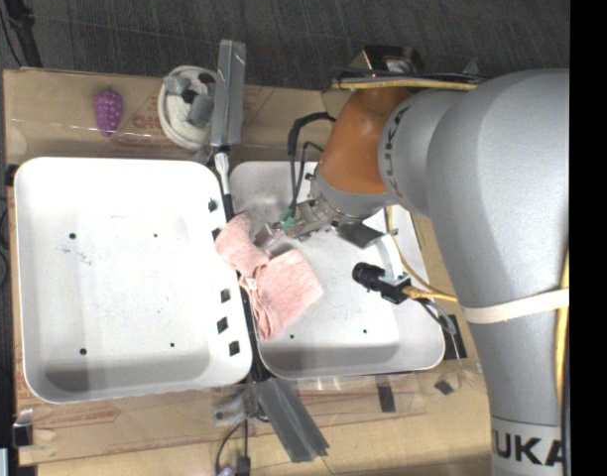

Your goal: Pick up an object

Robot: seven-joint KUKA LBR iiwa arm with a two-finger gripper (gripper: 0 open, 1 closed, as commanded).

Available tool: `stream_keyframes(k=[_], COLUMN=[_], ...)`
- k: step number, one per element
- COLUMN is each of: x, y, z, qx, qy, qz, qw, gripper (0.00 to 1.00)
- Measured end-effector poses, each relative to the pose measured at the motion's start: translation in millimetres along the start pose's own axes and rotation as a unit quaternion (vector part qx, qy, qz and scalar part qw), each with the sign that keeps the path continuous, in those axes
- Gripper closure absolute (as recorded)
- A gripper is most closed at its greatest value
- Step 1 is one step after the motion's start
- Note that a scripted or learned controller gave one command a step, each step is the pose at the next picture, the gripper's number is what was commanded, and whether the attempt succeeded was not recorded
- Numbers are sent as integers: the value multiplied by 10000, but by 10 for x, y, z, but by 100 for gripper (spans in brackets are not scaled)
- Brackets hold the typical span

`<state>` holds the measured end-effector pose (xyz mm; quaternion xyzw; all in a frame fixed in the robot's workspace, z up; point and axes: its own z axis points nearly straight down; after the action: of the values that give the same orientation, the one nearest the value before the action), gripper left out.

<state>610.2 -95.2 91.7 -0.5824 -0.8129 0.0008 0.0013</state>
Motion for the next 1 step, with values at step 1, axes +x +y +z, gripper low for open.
stream_keyframes(k=[1], x=[0], y=[0], z=[0], qx=[0], qy=[0], qz=[0], qw=[10000], gripper=[0])
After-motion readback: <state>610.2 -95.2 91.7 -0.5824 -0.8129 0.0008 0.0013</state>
